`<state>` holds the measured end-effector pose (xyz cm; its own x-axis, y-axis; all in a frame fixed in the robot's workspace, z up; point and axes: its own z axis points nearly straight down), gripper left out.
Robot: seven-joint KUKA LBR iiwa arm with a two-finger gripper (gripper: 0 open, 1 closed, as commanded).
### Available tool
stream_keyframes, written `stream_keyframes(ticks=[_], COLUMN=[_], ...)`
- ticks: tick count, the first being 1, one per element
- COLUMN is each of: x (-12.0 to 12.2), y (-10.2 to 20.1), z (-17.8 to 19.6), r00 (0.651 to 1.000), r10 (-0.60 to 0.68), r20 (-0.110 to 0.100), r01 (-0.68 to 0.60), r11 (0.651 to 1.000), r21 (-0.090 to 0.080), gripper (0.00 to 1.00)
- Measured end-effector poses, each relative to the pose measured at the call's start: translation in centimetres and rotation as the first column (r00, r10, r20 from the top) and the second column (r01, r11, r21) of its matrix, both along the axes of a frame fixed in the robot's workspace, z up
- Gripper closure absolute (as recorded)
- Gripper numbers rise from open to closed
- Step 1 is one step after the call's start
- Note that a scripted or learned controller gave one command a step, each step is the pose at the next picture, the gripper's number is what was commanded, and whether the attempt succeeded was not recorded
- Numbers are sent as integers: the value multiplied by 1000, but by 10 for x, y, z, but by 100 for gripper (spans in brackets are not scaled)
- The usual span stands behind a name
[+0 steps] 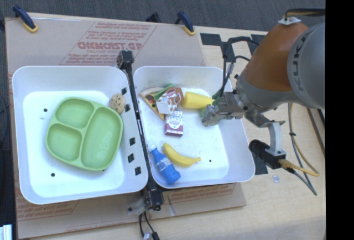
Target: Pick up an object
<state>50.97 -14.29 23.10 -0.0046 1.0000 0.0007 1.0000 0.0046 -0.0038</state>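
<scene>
A grey robot arm with an orange band reaches in from the right over two shallow white plastic bins set side by side on a bench. Its two-finger metal gripper [212, 114] hangs low over the right-hand white bin [235, 139], near that bin's right wall, and its tips are too small and blurred to tell how they are set; nothing can be seen held by it. Just to the gripper's left, almost touching it, lies a stubby yellow plastic fruit-shaped toy [194, 100]. Further left is a cluster: a flat triangular pizza-slice toy [151, 97], a small brown-and-white carton [169, 102] lying over it, and a small red-and-white box [174, 123] just below. Near the bin's front edge rest a curved yellow toy banana [180, 156] and, touching its left end, a blue plastic bottle [164, 165]. The left-hand white bin [22, 139] holds a light green divided plastic plate [84, 134] with a round tan cookie [116, 102] beside its upper right rim. The nearest target looks to be the yellow fruit toy; a good grasp would likely centre over it, descend straight, and close across its narrow width, keeping clear of the carton and the bin wall, since a rounded smooth toy could squirt sideways.
</scene>
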Motion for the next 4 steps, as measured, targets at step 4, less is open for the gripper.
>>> stream_keyframes(ticks=[4], x=[37], y=[69], z=[-31], r00=[1000], r10=[0], r20=[1], r01=[0], r11=[1000], r21=[1], gripper=[100])
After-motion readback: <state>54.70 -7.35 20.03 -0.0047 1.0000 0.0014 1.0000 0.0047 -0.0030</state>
